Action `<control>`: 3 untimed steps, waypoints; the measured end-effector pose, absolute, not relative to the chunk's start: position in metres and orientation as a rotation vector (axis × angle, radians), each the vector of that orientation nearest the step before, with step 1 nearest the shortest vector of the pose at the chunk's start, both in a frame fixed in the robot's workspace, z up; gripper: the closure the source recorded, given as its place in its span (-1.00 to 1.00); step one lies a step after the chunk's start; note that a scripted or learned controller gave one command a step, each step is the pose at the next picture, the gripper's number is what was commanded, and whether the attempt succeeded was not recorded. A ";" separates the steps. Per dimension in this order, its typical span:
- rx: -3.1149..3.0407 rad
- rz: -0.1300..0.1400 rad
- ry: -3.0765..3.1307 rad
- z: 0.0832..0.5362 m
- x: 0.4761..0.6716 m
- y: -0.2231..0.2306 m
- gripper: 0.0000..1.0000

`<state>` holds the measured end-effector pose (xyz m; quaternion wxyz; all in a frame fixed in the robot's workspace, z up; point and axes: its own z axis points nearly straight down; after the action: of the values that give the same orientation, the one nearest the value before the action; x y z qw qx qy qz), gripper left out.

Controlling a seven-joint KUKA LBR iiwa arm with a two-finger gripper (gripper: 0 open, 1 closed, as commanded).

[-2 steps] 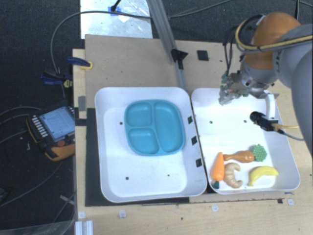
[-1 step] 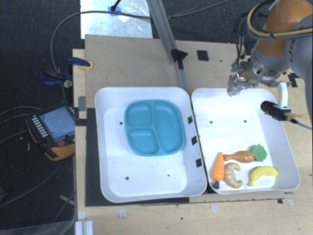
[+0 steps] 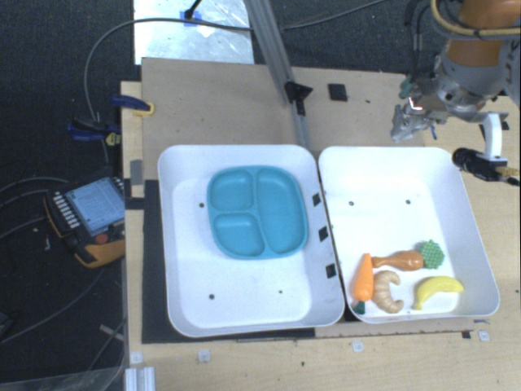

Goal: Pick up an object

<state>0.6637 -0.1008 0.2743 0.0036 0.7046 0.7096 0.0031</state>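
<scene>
Hand [image 3: 407,126] hovers above right bin's [image 3: 391,165] far rim; finger state cannot be told. Advise descending over banana [image 3: 437,289], which lies apart from croissant [image 3: 387,291].

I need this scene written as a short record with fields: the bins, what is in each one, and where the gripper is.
left bin: holds a blue divided plate
right bin: holds toy food at its near end
toy food: carrot, croissant, banana, drumstick, broccoli
gripper: above the bench just beyond the right bin's far edge, holding nothing
</scene>
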 end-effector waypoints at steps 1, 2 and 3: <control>2.211 0.004 2.231 0.274 0.649 -0.058 1.00; 2.211 0.001 2.233 0.261 0.628 0.001 1.00; 2.211 0.001 2.234 0.260 0.613 0.055 1.00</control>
<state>0.6129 0.0555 0.2596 -0.0007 0.7035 0.7107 0.0003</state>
